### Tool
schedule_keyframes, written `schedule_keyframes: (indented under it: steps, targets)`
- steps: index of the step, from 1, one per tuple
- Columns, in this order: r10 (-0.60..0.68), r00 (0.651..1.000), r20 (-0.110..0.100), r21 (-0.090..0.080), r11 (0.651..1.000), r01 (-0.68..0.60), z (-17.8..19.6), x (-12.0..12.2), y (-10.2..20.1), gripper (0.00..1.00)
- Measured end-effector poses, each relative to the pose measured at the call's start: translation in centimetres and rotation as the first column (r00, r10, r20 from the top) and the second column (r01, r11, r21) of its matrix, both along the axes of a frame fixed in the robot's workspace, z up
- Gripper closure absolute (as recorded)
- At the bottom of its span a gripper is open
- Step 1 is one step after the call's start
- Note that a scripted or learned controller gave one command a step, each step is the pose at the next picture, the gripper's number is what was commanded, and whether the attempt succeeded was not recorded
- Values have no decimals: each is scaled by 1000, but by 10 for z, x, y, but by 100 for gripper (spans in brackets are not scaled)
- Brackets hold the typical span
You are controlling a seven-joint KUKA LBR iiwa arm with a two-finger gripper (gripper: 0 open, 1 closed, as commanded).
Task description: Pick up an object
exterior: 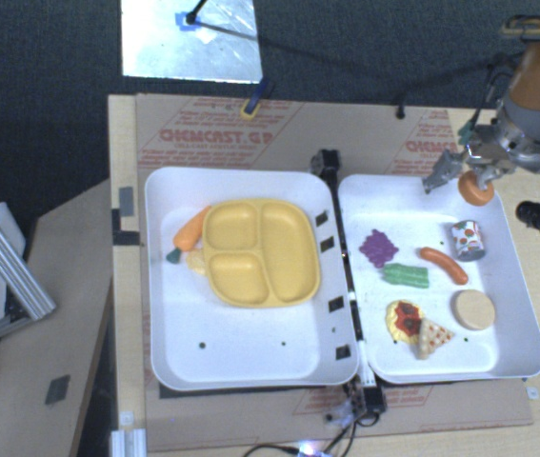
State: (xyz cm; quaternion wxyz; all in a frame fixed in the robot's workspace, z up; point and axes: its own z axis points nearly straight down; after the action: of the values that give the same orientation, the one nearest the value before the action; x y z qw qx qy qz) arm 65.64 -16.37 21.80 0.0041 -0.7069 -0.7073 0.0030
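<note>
The right bin (517, 350) holds several toy foods: purple grapes (378, 248), a green piece (406, 275), a sausage (443, 264), a small can (468, 240), a tan round bun (473, 309), a pizza slice (432, 337) and a red and yellow pasta piece (403, 318). An orange fruit (477, 190) lies at the bin's far right corner. My gripper (457, 177) hovers over that corner, open, with one finger (438, 173) spread to the left. The orange fruit sits just below the other finger, not between the two.
The left bin (165, 350) holds a yellow divided plate (255, 252) with a carrot (190, 228) beside its left edge. A black hinge strip (341, 255) runs between the bins. A shiny metal sheet (191, 27) lies beyond the bench.
</note>
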Motion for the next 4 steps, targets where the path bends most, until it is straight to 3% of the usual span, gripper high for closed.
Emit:
schedule_keyframes:
  steps: [1,4]
  targets:
    - [2,1000,12,-2,1000,-2,7,3,0,0]
    - [4,1000,14,-2,1000,-4,-121,0,11,0]
